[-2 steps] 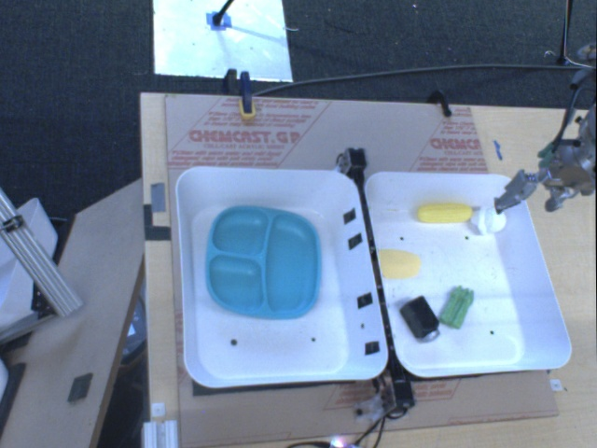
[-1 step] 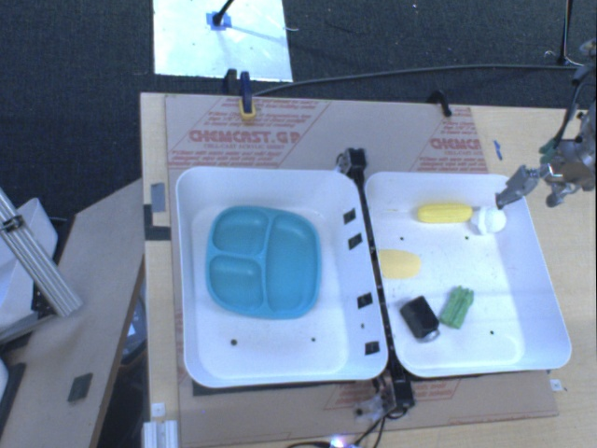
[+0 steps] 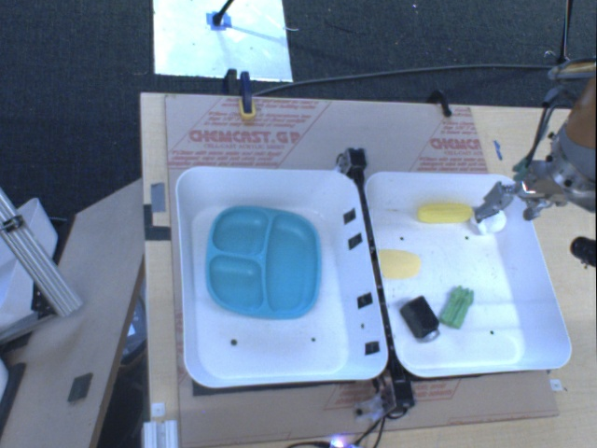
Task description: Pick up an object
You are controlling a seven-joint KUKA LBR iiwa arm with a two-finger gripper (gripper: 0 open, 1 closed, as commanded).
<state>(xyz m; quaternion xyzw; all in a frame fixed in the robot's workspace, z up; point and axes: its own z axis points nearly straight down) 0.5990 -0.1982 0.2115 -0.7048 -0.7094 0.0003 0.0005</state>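
The right bin (image 3: 541, 287) holds a long yellow piece (image 3: 445, 214) near its far wall, a flat yellow piece (image 3: 399, 264) by the divider, a black block (image 3: 420, 317) and a green ridged piece (image 3: 456, 307) toward the front. My gripper (image 3: 514, 203) hangs over the bin's far right corner, just right of the long yellow piece. It stands open, with nothing between its fingers. A small white round shape (image 3: 492, 221) lies under the left finger; what it is I cannot make out.
A blue divided plate (image 3: 263, 261) lies in the left bin (image 3: 201, 343). A raised divider with black clips (image 3: 366, 259) separates the bins. A black cable runs across the board behind them.
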